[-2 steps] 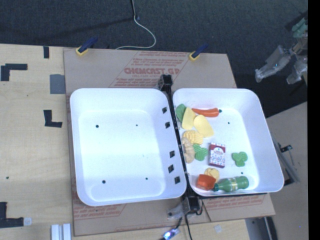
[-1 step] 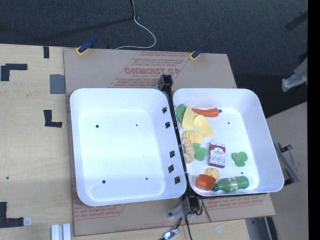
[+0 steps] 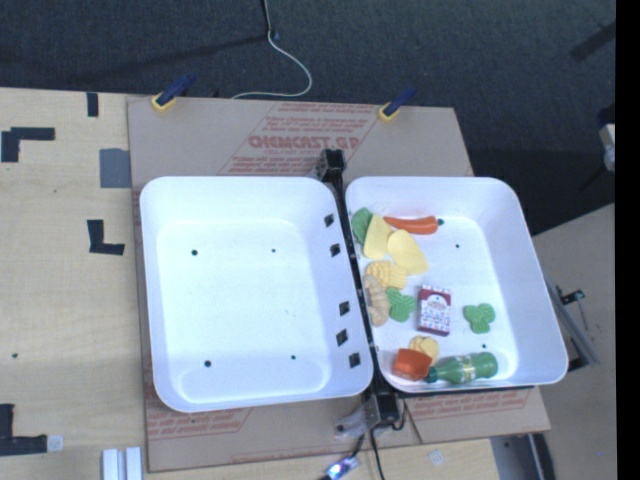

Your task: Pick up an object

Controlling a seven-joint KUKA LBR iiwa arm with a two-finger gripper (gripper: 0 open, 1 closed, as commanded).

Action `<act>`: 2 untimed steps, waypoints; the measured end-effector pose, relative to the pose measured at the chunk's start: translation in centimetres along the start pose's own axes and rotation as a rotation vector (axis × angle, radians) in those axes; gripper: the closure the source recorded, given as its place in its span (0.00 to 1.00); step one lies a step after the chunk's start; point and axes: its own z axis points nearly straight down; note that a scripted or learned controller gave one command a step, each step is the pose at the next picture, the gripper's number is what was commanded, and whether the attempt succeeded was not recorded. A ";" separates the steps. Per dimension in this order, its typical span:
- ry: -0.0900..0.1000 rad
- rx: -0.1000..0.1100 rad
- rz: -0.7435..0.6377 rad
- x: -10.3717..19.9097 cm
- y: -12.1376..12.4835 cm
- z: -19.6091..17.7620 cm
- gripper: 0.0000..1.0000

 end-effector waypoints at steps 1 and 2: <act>0.006 0.015 -0.004 0.6 -1.5 16.9 1.00; 0.008 0.017 -0.002 -2.0 -2.3 39.0 1.00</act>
